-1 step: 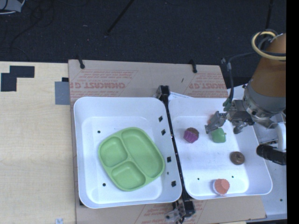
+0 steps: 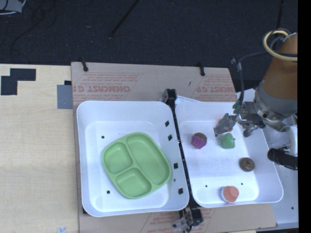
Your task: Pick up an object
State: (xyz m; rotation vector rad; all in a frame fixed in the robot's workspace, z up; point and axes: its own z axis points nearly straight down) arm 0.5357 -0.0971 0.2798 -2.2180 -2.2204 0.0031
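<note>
divided plate [image 2: 136, 165] in left bin [image 2: 92, 120]; four objects in right bin [image 2: 209, 115].

Two bins [image 2: 87, 130], one plate [image 2: 136, 165], four toys [image 2: 198, 141]

Right of centre, a green block [image 2: 227, 141] lies just under the claw [image 2: 224, 126] (contact unclear). A purple ball [image 2: 198, 141] sits left of it, a brown disc [image 2: 247, 164] lower right, an orange disc [image 2: 230, 193] lowest.

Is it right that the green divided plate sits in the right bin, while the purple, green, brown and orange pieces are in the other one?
Not quite. The camera view shows the green divided plate in the left bin. The purple piece, green piece, brown piece and orange piece lie in the other one, the right bin.
</note>
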